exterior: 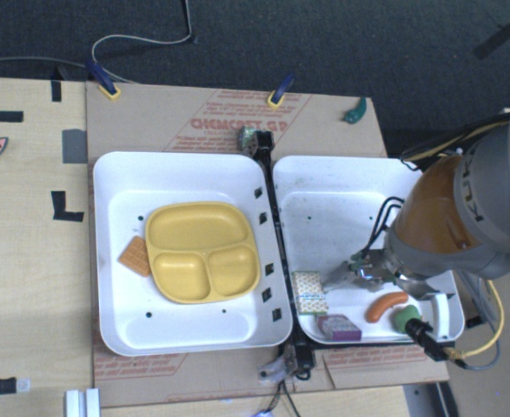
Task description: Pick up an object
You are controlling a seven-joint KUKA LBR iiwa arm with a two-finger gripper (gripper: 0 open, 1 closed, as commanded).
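So the gripper (340, 276) sits low in the right bin (324, 189), fingers pointing left, gap unreadable from here, and the nearest pick is probably the patterned packet (309, 292) just below-left of it, long axis running toward the near rim.

Red print on the cardboard sheet (228, 120), roughly "CHEMCREST", otherwise illegible.

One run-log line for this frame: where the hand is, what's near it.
hand: low in right bin | nearest: patterned packet | also there: purple block, orange sausage, green item | left bin: yellow tray
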